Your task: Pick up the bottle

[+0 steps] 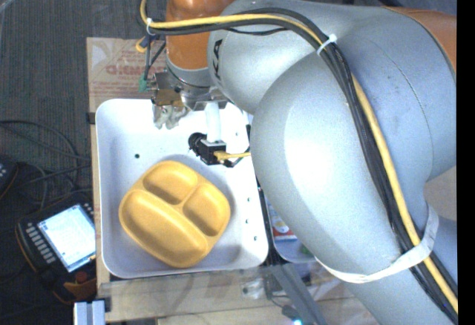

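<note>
Grey carpet (44, 56) with loose cables surrounds the bench, and a lit tablet (65, 236) lies at 8 o'clock of the white bin (119, 130). My claw (165, 116) hangs over the bin's 12 o'clock end; I cannot tell whether it is apart or together. At 6 o'clock of my claw, well apart from it, the yellow lobed bottle (176, 212) lies on the bin floor.

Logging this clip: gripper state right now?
Gripper: over the far end of the white bin; open or shut cannot be told, and nothing shows between its fingers.
</note>
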Robot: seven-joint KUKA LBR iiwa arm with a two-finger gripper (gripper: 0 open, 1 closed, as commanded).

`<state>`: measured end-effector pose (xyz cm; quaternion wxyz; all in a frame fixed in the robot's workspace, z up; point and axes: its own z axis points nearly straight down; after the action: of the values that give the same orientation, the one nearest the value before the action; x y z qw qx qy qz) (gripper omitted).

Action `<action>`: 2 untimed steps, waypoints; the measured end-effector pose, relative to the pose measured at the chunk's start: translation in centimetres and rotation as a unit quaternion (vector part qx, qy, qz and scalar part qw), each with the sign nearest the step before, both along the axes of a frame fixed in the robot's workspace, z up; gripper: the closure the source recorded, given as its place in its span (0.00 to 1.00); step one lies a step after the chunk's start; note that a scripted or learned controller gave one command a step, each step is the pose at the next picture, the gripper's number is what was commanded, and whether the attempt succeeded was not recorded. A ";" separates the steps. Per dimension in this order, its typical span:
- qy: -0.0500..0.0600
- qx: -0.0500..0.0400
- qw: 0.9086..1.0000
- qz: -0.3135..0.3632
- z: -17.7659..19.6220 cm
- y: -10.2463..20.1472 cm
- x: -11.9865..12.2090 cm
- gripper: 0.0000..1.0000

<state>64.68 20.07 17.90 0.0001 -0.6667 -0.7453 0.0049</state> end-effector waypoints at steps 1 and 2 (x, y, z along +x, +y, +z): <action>-0.001 -0.001 0.978 -0.208 15.6 -1.4 2.2 1.00; 0.000 -0.001 0.994 -0.112 5.2 3.2 2.1 1.00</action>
<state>66.78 23.24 23.07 -0.0001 -0.7461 -0.6659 0.0056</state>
